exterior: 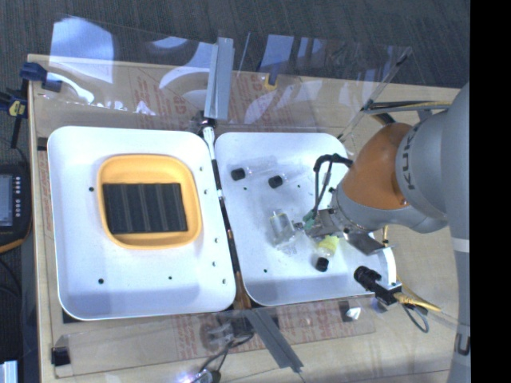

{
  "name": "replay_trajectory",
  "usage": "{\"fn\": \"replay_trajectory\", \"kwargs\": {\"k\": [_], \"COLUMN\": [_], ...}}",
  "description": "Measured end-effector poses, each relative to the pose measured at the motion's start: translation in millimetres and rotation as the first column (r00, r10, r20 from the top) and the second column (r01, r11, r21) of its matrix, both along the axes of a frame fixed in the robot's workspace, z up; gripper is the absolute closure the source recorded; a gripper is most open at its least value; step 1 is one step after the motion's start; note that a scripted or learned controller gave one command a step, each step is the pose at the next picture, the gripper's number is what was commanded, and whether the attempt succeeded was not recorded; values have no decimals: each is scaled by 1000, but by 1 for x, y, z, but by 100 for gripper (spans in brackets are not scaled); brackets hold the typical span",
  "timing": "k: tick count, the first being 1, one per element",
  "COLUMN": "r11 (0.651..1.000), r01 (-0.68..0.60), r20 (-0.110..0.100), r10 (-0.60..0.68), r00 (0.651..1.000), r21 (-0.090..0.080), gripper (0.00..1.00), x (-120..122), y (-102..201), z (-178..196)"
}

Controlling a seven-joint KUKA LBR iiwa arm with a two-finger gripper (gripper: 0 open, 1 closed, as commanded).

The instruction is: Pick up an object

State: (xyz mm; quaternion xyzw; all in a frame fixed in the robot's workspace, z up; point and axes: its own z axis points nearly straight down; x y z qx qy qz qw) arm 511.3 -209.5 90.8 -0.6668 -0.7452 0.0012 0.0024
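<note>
Arm [399, 178]: you are reaching in from the right, wrist hanging over the right bin's [247, 146] right half.
Gripper [319, 228]: it is sitting low among the clutter near the bin's middle-right; its jaw state I cannot tell, since the wrist is covering it.
Yellow piece [329, 246]: you are looking at the nearest candidate, lying just below the gripper, beside a dark knob [321, 264].
Clear item [281, 227]: it is lying just left of the gripper, hard to read against the white floor.
Dark bits [237, 173]: two small ones are resting well apart from the gripper, toward the bin's upper left.
Handling: I judge the yellow piece light and small, likely stiff; you should be taking it across its narrow width. The clear item is looking slippery and thin.
Left bin [72, 214]: it is holding a yellow tray [112, 174] with a dark grid insert.
</note>
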Motion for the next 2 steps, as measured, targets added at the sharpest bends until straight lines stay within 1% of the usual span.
{"fn": "replay_trajectory", "kwargs": {"k": [1,2], "r11": [1000,998], "r01": [-6,-65], "r20": [-2,5], "r10": [6,65], "r00": [1000,998], "r21": [-1,-1], "gripper": [100,100], "x": [0,39], "y": [0,32], "z": [10,143]}}
